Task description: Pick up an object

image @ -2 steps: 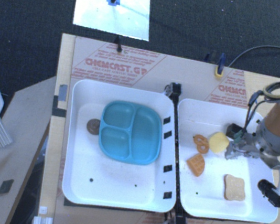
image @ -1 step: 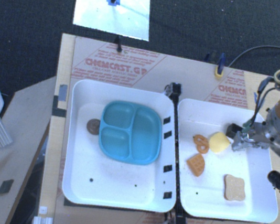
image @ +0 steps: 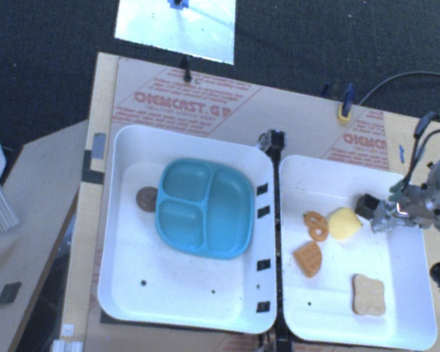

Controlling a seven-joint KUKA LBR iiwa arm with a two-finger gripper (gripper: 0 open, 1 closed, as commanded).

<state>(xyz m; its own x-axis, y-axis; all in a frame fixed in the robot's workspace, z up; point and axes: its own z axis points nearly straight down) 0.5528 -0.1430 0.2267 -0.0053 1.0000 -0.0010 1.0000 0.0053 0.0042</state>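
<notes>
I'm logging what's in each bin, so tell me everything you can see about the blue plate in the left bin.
The blue plate is a light blue, rounded-square tray that looks like plastic, divided by raised ridges into three compartments: one long one on the right side and two smaller ones on the left. It lies flat and upright on the floor of the left bin, near its middle. A small round brownish disc sits right at its left edge, possibly touching it.

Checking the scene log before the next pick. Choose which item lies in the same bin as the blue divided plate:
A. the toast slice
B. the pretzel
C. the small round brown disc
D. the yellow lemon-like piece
C: the small round brown disc lies beside the blue divided plate in the left bin; the other three items lie in the right bin.
</notes>
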